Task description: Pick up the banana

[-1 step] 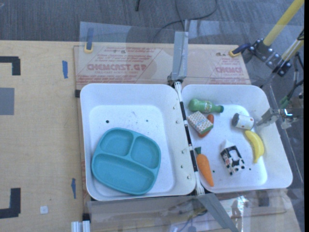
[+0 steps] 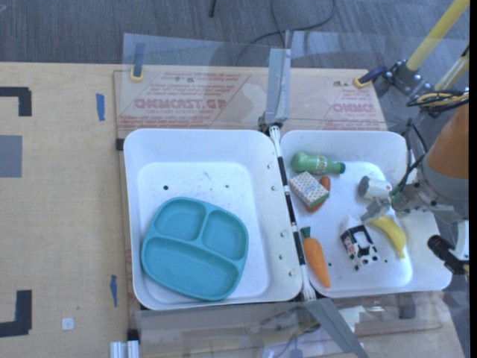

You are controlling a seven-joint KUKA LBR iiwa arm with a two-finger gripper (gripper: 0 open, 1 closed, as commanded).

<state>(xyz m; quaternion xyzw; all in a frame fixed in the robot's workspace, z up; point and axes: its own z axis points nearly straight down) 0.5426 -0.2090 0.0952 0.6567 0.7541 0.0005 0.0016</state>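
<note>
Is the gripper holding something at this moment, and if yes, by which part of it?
It cannot be told. The gripper sits at the upper end of the banana in the right bin, but the view is too small to show a hold.

Grey arm [image 2: 447,189] with a broad orange band, thin black cables alongside, ending in a pale metallic gripper [image 2: 376,200].

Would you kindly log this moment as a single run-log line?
task: pick banana | gripper: at banana's upper end, right bin | grasp: unconfirmed | banana: lying in bin
</note>
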